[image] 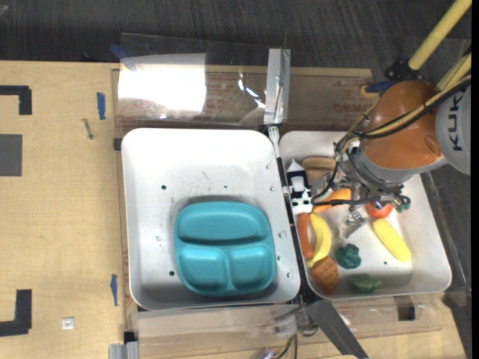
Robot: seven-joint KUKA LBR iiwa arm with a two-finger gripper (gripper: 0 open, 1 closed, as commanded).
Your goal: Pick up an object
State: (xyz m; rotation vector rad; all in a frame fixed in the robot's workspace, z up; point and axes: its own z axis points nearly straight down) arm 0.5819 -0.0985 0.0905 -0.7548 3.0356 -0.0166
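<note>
The right bin (434, 271) holds several toy foods: a yellow banana (322, 238), a corn cob (392, 239), a dark green broccoli (347, 257), a flat green piece (364, 283), a brown-orange piece (324, 274), a thin orange piece (302, 230) and a brown roll (318, 163). My gripper (358, 214) hangs low over the middle of this bin, under the orange wrist band (404, 126). A red piece (379, 209) and a small orange piece (338, 196) lie right beside it, partly hidden by the wrist. Nothing visibly rides in the gripper.
The left bin (150, 163) carries a teal divided plate (223, 247) in its front half. A black-and-white tag (298, 189) sits by the wall between the bins. A clear plastic sheet (194, 88) stands behind the bins. Yellow cables (441, 25) run off at top right.
</note>
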